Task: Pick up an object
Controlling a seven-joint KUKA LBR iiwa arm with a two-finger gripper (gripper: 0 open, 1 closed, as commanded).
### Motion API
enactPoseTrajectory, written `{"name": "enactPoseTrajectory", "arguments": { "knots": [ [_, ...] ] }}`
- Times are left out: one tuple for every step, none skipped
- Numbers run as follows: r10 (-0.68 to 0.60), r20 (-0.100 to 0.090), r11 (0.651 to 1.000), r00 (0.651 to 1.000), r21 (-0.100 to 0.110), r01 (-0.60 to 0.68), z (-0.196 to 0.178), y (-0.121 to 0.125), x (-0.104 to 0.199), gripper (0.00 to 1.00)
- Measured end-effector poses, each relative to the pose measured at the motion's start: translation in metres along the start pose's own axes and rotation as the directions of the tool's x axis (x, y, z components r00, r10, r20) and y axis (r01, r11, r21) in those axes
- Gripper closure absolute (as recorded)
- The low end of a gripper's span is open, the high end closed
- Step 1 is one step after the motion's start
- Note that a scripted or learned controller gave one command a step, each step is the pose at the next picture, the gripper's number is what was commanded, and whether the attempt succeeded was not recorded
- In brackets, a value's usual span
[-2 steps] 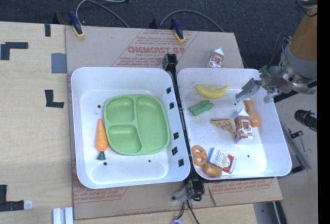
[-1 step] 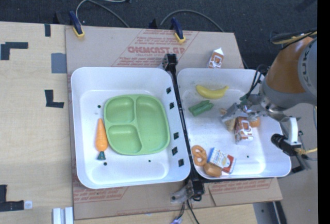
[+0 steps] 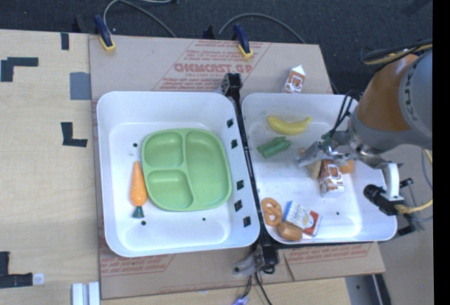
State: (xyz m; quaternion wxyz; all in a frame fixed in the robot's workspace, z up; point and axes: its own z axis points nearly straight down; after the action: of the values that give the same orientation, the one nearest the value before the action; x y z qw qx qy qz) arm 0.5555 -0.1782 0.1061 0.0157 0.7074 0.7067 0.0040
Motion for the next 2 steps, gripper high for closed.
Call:
{"name": "enactPoseTrajectory", "arguments": {
  "knots": [
    [0.001, 0.004, 1.0, 1.0, -0.006, -0.001, 0.0014, -0.0018, 0.0015, 0.0],
    [0.0, 0.004, 1.0, 1.0, -0.007, 0.0, 0.0016, -0.0018, 0.0016, 0.0]
  ]
}}
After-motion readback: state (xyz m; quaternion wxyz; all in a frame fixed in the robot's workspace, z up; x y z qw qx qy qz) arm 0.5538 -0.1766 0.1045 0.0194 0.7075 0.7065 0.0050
